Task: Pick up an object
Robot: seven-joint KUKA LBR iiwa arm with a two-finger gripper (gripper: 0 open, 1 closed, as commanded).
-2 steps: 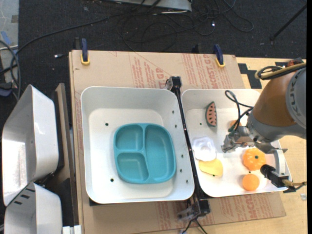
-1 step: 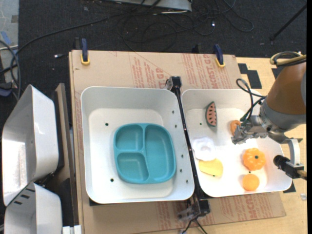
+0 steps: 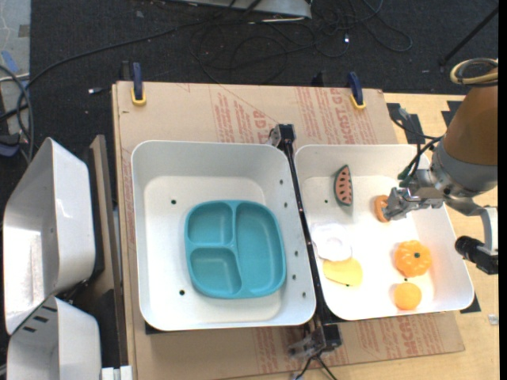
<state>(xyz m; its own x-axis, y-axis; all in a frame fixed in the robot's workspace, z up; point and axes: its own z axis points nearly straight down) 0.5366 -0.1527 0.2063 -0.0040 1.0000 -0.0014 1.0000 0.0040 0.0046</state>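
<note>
The right bin holds several toy foods. A watermelon slice lies near its back left. A small orange piece sits at mid-bin, and my gripper is low right against its right side, touching or nearly touching it. In the front right part are an orange pumpkin and an orange ball. A white round piece and a yellow piece lie along the left wall. The arm's grey wrist comes in from the right.
The left bin holds a teal divided plate. A black divider runs between the bins. White containers stand off the bench at the left. Cables lie on the floor behind the bench.
</note>
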